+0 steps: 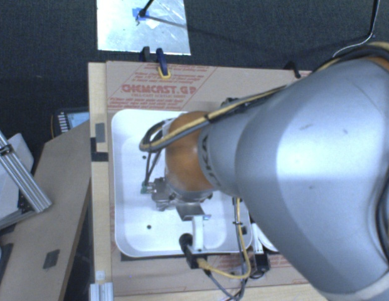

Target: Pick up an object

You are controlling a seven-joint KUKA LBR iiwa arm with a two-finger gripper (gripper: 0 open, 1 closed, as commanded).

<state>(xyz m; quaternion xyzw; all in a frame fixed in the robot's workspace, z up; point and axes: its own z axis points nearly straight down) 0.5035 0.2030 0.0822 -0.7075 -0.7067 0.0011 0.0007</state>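
Note:
My grey arm with its orange band [185, 158] reaches in from the right and covers most of the bench. The gripper [164, 194] hangs below the band, low over the middle of the left white bin [127, 168], seen from above and largely hidden by the wrist. No loose object can be made out on the bare part of the bin floor apart from a tiny dark speck [149, 226] near the front. The right bin is hidden behind the arm.
A cardboard sheet with red lettering [160, 88] lies under the bins, held by a blue and yellow clamp [162, 64] at the back. Behind it lies a shiny foil sheet [142, 17]. An aluminium rail [19, 174] stands at the left.

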